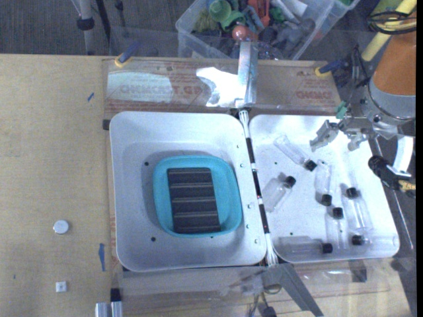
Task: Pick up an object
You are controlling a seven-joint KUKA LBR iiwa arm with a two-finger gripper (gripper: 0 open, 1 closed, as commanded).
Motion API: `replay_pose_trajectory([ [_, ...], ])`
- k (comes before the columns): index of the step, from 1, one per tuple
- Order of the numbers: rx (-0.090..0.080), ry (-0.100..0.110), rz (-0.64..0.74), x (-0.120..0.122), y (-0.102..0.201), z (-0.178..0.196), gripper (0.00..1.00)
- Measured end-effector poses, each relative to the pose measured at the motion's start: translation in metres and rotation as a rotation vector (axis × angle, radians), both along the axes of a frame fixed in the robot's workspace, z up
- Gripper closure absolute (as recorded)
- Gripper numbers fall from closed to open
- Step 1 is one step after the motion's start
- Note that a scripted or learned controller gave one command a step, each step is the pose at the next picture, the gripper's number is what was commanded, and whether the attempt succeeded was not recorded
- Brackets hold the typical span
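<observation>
Fingers above clear vials.

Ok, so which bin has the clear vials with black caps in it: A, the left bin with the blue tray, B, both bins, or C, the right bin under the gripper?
C: the clear vials with black caps lie scattered across the right bin, below the gripper, while the left bin holds a blue tray with a dark ribbed insert.
</observation>
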State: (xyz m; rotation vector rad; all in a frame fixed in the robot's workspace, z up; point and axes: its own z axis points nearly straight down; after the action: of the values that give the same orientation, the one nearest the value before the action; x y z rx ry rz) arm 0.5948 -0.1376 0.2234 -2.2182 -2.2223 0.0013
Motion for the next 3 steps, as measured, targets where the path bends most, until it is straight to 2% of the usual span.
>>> replay_pose_trajectory([
  [1,-0.002,-0.005,0.0,-0.002,-0.029,-0.132,0.0],
  [2,-0.001,-0.004,-0.001,-0.002,-0.029,-0.133,0.0],
  [3,0.007,-0.008,0.013,-0.028,-0.071,-0.135,0.0],
])
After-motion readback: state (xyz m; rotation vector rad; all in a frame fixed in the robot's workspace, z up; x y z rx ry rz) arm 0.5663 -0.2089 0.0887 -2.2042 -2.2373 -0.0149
